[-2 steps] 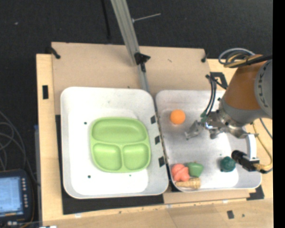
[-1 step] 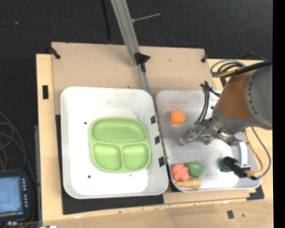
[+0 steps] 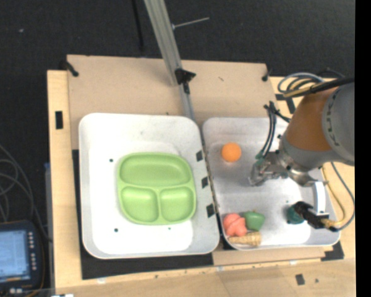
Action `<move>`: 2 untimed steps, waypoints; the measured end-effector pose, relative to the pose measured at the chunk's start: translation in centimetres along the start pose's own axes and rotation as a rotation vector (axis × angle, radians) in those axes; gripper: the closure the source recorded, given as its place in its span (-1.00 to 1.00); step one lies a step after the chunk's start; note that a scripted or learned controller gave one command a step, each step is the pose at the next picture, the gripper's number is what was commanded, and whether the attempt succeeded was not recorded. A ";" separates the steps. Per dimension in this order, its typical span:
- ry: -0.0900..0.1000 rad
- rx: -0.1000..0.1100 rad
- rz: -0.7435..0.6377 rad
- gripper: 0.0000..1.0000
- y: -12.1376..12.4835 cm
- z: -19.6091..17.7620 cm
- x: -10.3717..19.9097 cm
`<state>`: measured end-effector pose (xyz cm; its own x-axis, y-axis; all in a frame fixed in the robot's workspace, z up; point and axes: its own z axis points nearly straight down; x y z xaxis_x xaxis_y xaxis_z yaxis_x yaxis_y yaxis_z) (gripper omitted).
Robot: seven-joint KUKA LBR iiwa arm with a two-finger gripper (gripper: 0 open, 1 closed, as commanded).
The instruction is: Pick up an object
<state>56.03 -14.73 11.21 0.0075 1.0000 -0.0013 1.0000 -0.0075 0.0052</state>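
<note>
Just left of gripper (image 3: 258,177): orange ball (image 3: 231,153).

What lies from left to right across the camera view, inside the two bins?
Green divided tray → orange ball → gripper → dark green object.

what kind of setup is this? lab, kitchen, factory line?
Most likely a robot grasping lab. A grey arm with an orange band reaches over two white bins on a plywood bench, which hold a green divided tray and small toy items such as an orange ball.
</note>
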 end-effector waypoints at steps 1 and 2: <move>-0.001 -0.002 -0.011 1.00 1.1 -4.9 0.2; 0.000 -0.002 -0.011 1.00 1.5 -9.4 0.5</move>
<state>57.50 -14.18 20.66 -0.0035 1.0000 -0.0018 1.0000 0.0035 0.0068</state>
